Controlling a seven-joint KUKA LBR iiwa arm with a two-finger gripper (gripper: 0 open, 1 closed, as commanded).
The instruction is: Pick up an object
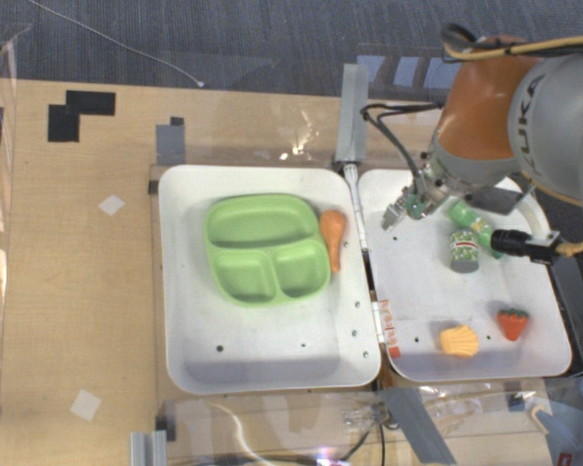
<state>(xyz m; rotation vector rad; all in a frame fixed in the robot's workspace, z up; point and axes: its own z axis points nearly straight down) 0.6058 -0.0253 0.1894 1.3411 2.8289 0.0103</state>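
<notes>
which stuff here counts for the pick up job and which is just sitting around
Job: tool; candidates in the right bin: green can, yellow piece, strawberry.

Lying about: left bin with green divided tray and orange carrot-like toy beside it; black tape marks on the bench.

The right bin [408, 299] has open floor across its centre and left side. Obstacles: a green can [465, 246] near the far edge, a yellow toy [459, 341] and a strawberry [513, 323] near the front edge. The arm [525, 115] overhangs the far right corner.
</notes>
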